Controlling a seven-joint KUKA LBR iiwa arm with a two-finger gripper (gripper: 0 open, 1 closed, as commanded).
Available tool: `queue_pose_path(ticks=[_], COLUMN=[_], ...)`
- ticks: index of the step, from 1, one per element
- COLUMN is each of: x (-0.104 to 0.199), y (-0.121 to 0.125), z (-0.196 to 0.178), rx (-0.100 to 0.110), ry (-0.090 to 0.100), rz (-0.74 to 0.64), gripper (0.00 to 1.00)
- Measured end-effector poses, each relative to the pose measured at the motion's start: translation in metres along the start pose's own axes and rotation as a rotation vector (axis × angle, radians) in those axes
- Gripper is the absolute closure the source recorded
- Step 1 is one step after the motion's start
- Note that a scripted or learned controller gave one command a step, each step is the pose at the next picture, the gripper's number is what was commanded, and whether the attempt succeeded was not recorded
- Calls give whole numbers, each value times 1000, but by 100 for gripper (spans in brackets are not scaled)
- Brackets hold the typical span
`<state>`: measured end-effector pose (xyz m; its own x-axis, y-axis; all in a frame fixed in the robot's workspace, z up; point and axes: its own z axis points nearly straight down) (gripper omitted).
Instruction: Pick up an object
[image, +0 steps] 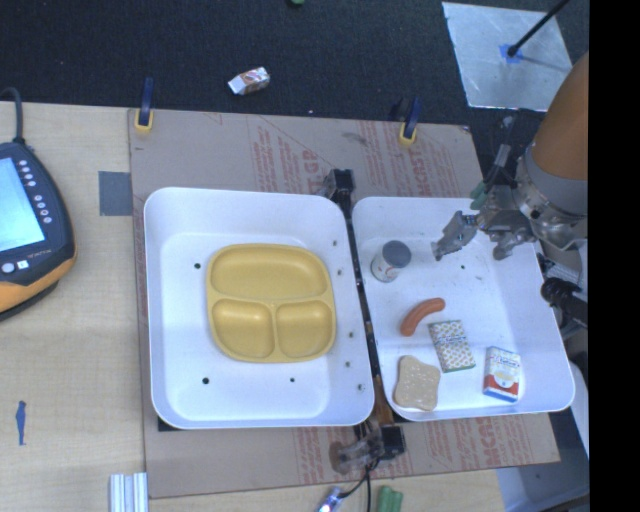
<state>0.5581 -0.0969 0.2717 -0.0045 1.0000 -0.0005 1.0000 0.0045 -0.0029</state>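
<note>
The right bin (530, 300) holds a small grey can (390, 260), a red sausage (422, 316), a patterned little box (452, 345), a slice of bread (417, 383) and a red-and-white carton (503, 373). My gripper (472, 247) hangs over the back part of this bin, to the right of the can and apart from it. Its two fingers are spread, so it is open, and nothing sits between them. The sausage lies below and to the left of the gripper.
A yellow divided plate (270, 300) lies in the left bin (170, 330). An orange-edged control pendant (25, 225) rests on the bench at the far left. Clamps (340, 183) sit where the two bins meet, and a wrapped scrap (249, 81) lies on the dark floor behind.
</note>
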Motion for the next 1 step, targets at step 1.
queue_pose_path(ticks=[1], x=[4], y=[-8], z=[108], rx=[3], ry=[-1], rz=[0], gripper=[0])
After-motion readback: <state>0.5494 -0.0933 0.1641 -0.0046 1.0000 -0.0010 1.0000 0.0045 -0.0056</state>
